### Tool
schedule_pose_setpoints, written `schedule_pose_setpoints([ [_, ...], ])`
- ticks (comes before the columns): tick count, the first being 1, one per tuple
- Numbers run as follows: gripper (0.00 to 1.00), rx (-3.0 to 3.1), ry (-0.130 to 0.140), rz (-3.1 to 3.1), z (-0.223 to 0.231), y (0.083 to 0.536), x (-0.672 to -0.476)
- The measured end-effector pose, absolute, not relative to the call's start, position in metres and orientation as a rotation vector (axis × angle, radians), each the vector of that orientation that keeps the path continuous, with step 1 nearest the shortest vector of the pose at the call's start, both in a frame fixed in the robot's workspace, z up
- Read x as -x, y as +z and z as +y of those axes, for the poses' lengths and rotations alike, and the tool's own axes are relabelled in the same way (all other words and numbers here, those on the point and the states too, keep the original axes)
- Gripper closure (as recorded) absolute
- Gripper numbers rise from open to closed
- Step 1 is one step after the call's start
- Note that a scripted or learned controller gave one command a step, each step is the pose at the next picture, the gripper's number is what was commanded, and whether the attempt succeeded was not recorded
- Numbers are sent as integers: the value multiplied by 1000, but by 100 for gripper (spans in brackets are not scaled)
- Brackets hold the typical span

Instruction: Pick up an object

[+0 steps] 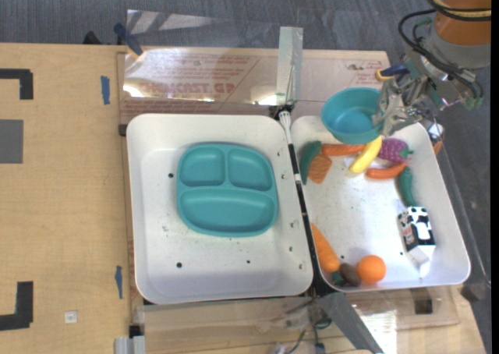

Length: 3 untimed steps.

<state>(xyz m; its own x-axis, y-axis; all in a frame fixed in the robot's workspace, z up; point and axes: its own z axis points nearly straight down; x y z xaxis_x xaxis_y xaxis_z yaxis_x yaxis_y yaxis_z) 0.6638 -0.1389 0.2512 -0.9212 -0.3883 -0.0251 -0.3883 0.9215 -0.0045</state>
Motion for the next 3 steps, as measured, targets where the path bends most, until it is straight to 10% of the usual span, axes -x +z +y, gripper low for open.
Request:
schedule_pose_setpoints([
  [2, 100, 462, 4, 3102, -7, 242, -592],
  [3, 100, 691, 0, 3065, -96, 169, -633],
])
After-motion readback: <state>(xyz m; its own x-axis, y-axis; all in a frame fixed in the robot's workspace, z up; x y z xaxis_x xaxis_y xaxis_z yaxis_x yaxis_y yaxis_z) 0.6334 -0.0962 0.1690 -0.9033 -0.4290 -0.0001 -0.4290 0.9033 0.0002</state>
